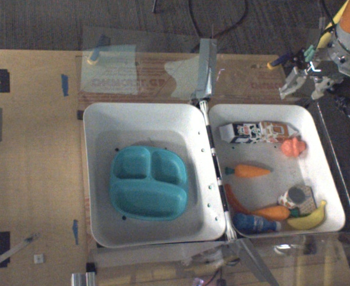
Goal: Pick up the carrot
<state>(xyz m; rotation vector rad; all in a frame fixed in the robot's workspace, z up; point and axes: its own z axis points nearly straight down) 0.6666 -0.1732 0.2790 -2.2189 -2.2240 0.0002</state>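
- One camera sits fixed high above the bench [32, 159], looking down at a slant.
- Both white bins fill the middle: left bin [97, 124], right bin [318, 130].
- Dark floor [74, 5] runs beyond the bench's far edge.

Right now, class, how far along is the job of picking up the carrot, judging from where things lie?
Done: nothing yet. The carrot lies loose on the floor of the right bin, below the milk carton. In hand: the gripper sits outside the bin, above its far right corner, carrying nothing I can see. Left: travel over the carrot, descend, grasp and lift.
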